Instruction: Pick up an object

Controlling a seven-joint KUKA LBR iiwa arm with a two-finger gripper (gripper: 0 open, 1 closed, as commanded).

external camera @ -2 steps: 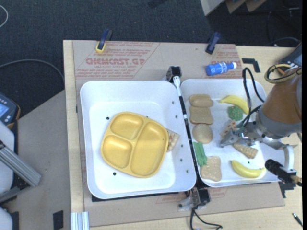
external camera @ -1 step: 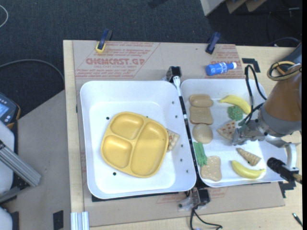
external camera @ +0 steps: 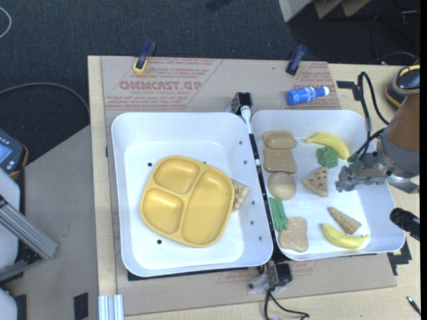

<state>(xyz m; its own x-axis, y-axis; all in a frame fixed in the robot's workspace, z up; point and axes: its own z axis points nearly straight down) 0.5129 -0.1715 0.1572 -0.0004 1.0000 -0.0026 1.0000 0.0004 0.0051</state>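
I see the arm [external camera: 403, 139] reaching in from the right, its gripper [external camera: 352, 177] low over the right bin [external camera: 347, 119], near that bin's right wall. I cannot tell how the gripper is set from this angle (it reads as a dark grey cluster), and nothing shows clearly in it.

The right bin holds the toy food. Just left of the gripper lies a pizza wedge [external camera: 317, 181], and above that a broccoli [external camera: 327, 157] touching a banana [external camera: 329, 143] near the top. Below the gripper lie a cone [external camera: 344, 219] and a second banana [external camera: 343, 237] along the bottom wall. Down the bin's left side I see a bun [external camera: 279, 140], a bread slice [external camera: 279, 159], a round potato-like piece [external camera: 281, 186], a green piece [external camera: 277, 214] and a tan cracker [external camera: 294, 235] at the bottom.

The left bin [external camera: 127, 179] holds a yellow tray [external camera: 187, 200] with three compartments, lying slightly turned. A small tan piece [external camera: 239, 193] pokes out from its right edge.

A blue bottle [external camera: 307, 95] lies on the bench [external camera: 167, 85] above the right bin, outside it.
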